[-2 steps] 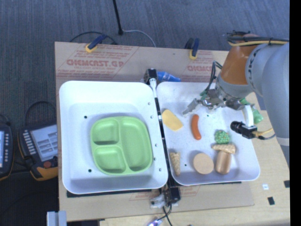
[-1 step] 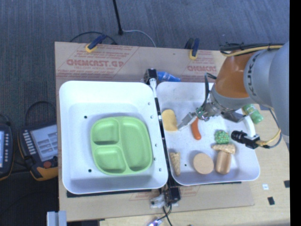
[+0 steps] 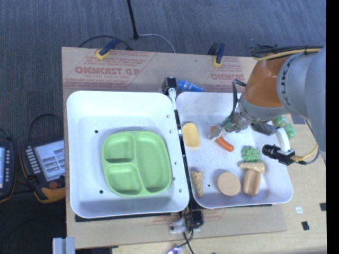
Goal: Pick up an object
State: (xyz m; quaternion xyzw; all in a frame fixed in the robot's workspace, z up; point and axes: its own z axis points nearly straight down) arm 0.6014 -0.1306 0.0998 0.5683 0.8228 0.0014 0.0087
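Arm in from the right, wrist low over the right bin [image 3: 209,106]. Gripper [image 3: 218,133] down among the toys near the bin's middle, its tips just beside a small orange carrot-like piece [image 3: 225,144] that lies on the bin floor. Whether the jaws are spread or closed cannot be told at this slant (the tips are a small blur of metal and green), and nothing is seen clamped between them. Judgement: the pick is not yet made; the approach looks done, and the closing and the lift are left. The carrot piece is the likeliest target, being nearest the tips. Other candidates in the same bin: a yellow block [image 3: 190,134] toward the left wall, a corn cob [image 3: 197,182] at the near left corner, a tan disc [image 3: 229,184], a brown mushroom-like toy [image 3: 252,178] and a green leafy piece [image 3: 250,153] just behind it. Left bin [image 3: 85,115] holds a green divided plate [image 3: 136,162]. Both bins sit on a brown board [image 3: 106,70] held by clamps at its far edge; grey carpet beyond, cables trailing, a handheld controller at far left.
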